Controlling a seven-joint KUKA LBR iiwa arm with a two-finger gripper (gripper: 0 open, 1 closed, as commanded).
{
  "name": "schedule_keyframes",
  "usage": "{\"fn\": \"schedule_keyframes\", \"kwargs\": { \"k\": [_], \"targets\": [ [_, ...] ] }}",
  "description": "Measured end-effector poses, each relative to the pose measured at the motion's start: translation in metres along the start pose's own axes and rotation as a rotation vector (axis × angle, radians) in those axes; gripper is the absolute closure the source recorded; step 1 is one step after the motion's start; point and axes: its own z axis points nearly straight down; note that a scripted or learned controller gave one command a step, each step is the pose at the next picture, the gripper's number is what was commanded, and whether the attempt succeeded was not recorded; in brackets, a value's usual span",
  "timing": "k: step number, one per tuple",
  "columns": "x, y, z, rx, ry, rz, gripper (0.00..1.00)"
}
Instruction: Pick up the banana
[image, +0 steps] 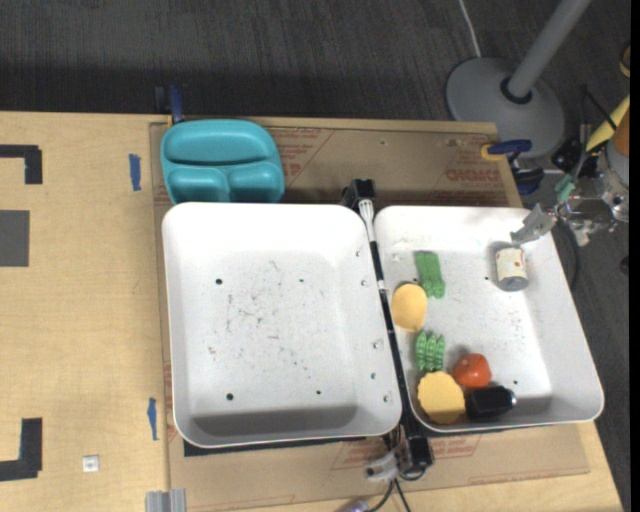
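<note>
Two yellow pieces lie in the right bin (560, 330). One yellow piece (408, 305) rests against the bin's left wall. The other yellow piece (440, 397) sits near the front edge. Both look rounded, and I cannot tell which is the banana. My gripper (537, 222) hangs over the bin's far right corner, just above and to the right of a small white can (511, 267). It is far from both yellow pieces, with nothing visibly held.
The right bin also holds a green strip (429, 273), a green ridged piece (430, 350), a red tomato-like ball (473, 370) and a black block (489, 402). The left bin (270, 320) adjoins it. A teal tray (222, 160) stands behind the left bin.
</note>
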Motion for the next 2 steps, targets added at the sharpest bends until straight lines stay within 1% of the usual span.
{"fn": "schedule_keyframes", "kwargs": {
  "k": [1,2],
  "targets": [
    [0.067,-0.036,0.115,0.0,0.0,-0.065,0.0],
    [0.122,-0.108,0.123,-0.001,0.001,-0.115,0.0]
  ]
}}
